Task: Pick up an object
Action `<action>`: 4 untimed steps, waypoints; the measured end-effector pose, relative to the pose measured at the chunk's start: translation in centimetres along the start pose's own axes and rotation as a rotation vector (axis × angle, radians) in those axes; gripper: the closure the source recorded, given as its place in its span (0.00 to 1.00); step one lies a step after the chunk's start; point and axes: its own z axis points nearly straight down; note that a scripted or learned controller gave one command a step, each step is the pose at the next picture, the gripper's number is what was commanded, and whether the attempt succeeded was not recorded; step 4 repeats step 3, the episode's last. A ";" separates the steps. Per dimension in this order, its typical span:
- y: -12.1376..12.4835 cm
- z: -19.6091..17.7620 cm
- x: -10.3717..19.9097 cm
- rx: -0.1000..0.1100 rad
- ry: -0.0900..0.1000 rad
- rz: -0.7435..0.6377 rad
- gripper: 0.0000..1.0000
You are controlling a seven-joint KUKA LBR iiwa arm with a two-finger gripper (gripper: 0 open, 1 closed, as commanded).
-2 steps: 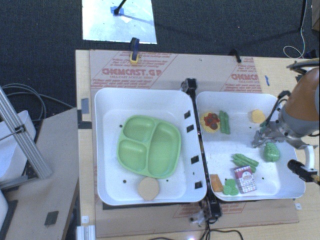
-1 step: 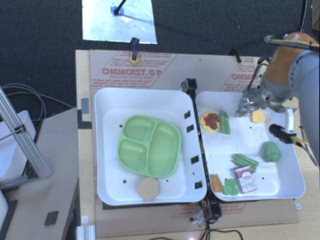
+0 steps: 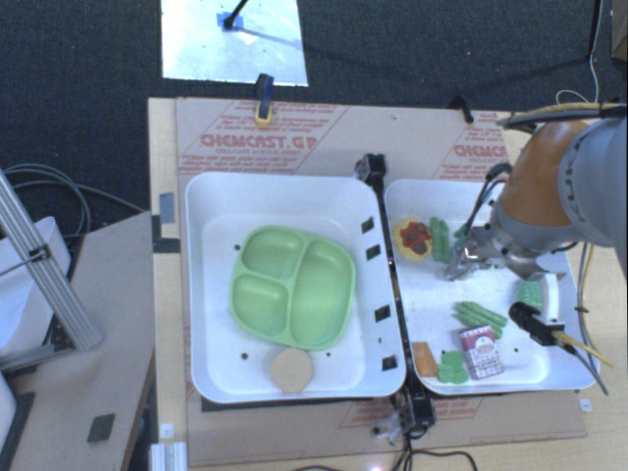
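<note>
Several small toy foods lie in the right bin (image 3: 432, 196); the claw (image 3: 459, 263), its opening impossible to tell, hangs beside the light, stiff green pod (image 3: 439, 238), best pinched across its narrow width.

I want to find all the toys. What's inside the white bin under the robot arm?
In the right bin: a pizza slice, green beans, a small red box, an orange piece. The arm covers part of it.

Brown bench (image 3: 294, 140) with red letters on it, two white bins side by side – left bin (image 3: 211, 263) toward the bench's left edge, right bin (image 3: 417, 292) toward its right edge, touching in the middle
</note>
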 end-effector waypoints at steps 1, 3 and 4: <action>9.3 -0.4 -2.6 -0.018 -0.008 -0.004 0.00; 9.3 -0.3 -4.2 -0.016 -0.006 -0.006 0.00; 9.3 -0.3 -4.2 -0.016 -0.006 -0.006 0.00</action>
